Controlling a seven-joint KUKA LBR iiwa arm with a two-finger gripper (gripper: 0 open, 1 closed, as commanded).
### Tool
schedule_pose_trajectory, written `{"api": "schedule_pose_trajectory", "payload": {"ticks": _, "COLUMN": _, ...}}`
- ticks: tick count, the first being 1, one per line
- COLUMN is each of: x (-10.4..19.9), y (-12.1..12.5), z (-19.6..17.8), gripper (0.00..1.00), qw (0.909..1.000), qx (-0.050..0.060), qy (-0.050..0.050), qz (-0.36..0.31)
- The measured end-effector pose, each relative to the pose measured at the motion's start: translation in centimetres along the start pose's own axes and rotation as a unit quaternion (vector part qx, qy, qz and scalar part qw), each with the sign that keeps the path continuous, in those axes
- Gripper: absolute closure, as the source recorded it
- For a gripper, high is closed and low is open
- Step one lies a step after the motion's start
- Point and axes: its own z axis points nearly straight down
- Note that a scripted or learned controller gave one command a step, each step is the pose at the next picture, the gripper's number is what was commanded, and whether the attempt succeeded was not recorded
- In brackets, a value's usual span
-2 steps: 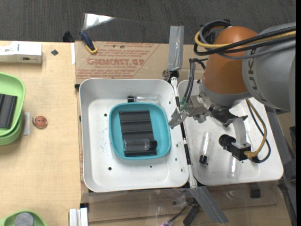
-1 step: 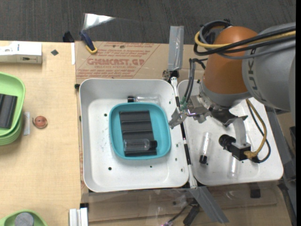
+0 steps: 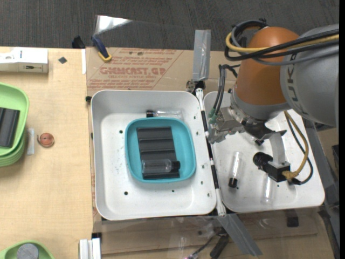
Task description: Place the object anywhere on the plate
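A teal square plate (image 3: 187, 144) lies in the middle of the left bin (image 3: 108, 161). A black ridged block (image 3: 155, 143) covers most of the plate, and a small clear vial (image 3: 168, 167) lies on the block's near end. My gripper (image 3: 216, 127) hangs under the orange wrist at the left edge of the right bin (image 3: 302, 196), close to the wall between the two bins. Two clear vials lie in the right bin: one with a black cap (image 3: 235, 169) and another (image 3: 268, 190) nearer the front.
Another clear vial with a black cap (image 3: 160, 113) lies behind the plate in the left bin. A black connector on a yellow cable (image 3: 271, 166) hangs from the arm over the right bin. A green tray (image 3: 12, 125) sits at far left on the bench.
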Motion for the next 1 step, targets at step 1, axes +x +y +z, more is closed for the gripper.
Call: {"api": "schedule_pose_trajectory", "payload": {"ticks": 1, "x": 0.02, "y": 0.0, "z": 0.0, "gripper": 0.0, "qw": 1.0, "qx": 0.0, "qy": 0.0, "qz": 0.0}}
